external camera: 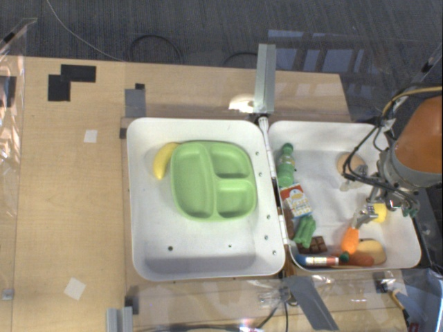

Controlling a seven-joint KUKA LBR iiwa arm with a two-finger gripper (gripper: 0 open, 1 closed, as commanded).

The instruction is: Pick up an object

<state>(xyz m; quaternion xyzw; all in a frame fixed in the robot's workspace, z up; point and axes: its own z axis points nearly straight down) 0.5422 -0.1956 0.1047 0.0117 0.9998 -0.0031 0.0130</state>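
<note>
My gripper (368, 214) hangs low over the right part of the right bin (325, 137), under the grey wrist with its orange band (422, 140). A small yellow piece (378, 215) shows right at the gripper's tip; whether it is held cannot be made out. Just below it an orange carrot (350, 241) stands on end beside a pale yellow lump (372, 248) and a red piece (360, 259). Along the bin's left side lie a green bottle (285, 159), a small printed carton (296, 200), a green item (304, 228), a brown chocolate block (317, 244) and a red marker (320, 259).
The left bin (149, 247) holds a green divided plate (211, 180) with a banana (163, 159) at its left edge. A metal post (265, 75) stands behind the divider between the bins. A tan round item (344, 163) lies near the arm's cables.
</note>
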